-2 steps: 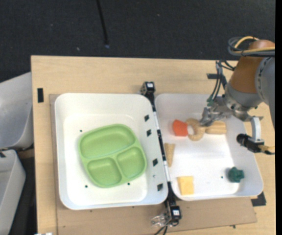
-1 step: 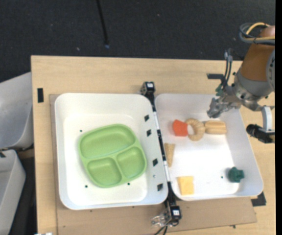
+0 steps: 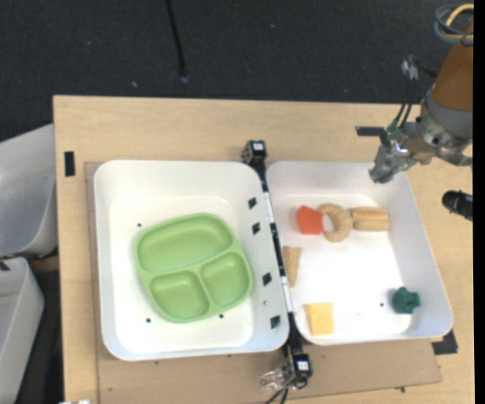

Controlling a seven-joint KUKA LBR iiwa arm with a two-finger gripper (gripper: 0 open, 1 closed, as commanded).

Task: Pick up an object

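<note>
Fingers [image 3: 383,168] — well above-right of doughnut [image 3: 336,222]

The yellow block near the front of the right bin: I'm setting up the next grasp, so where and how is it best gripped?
Probably straight from above, fingers closing across two opposite flat sides of the yellow block. It lies flat and apart from the other pieces, though close to the right bin's front wall. The gripper is at the bin's far rim.

In the right bin [image 3: 428,251], a red block [image 3: 309,220], tan ring [image 3: 337,222] and tan cylinder [image 3: 370,220] are lined up touching; a yellow square [image 3: 319,318], pale wedge [image 3: 291,264] and green piece [image 3: 406,300] are scattered apart.
</note>
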